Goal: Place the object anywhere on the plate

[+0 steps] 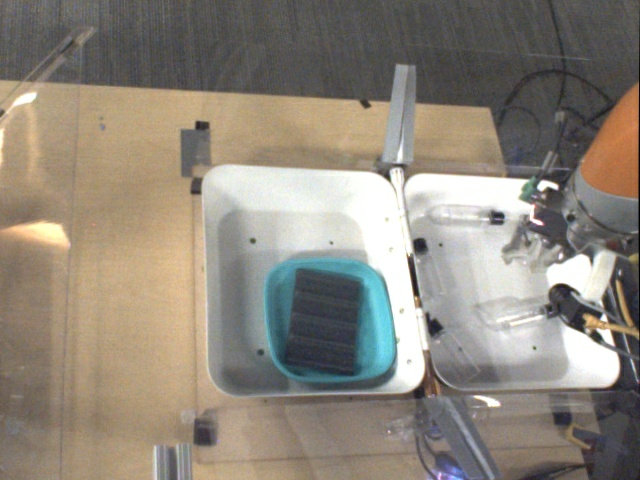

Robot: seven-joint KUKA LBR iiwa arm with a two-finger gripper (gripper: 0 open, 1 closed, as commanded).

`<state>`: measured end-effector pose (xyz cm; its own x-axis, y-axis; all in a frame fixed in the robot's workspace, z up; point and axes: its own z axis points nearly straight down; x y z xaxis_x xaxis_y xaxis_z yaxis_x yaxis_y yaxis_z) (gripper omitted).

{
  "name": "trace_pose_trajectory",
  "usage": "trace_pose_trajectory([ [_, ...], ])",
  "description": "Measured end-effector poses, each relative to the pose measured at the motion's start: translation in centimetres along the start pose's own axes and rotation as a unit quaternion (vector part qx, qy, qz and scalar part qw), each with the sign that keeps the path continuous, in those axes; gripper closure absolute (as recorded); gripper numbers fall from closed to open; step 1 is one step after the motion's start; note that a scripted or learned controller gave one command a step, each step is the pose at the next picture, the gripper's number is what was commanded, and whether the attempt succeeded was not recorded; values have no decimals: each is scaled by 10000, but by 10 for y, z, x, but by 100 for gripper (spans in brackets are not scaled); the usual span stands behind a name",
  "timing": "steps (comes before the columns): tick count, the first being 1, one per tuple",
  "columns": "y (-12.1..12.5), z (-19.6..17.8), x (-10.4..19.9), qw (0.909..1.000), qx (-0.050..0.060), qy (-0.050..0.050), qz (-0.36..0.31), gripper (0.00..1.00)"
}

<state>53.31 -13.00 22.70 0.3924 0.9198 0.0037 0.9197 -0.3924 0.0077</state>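
Left bin (225, 268): dark block (323, 321) on teal plate (377, 308).

The grey arm (610, 183) with its orange band comes in from the right side. Its gripper (545, 230) hangs low, pointing to the left.

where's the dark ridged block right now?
In the camera view the dark ridged block lies on the teal plate, in the near half of the left bin. The gripper is over the right bin.
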Motion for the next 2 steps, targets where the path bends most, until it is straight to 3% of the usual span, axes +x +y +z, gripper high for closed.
trace_pose_trajectory([
  [1, 19, 22, 58, 9999, 22, -9, -111, 100],
  [2, -38, 4, 146, 9983, 21, -3, -578, 100],
])
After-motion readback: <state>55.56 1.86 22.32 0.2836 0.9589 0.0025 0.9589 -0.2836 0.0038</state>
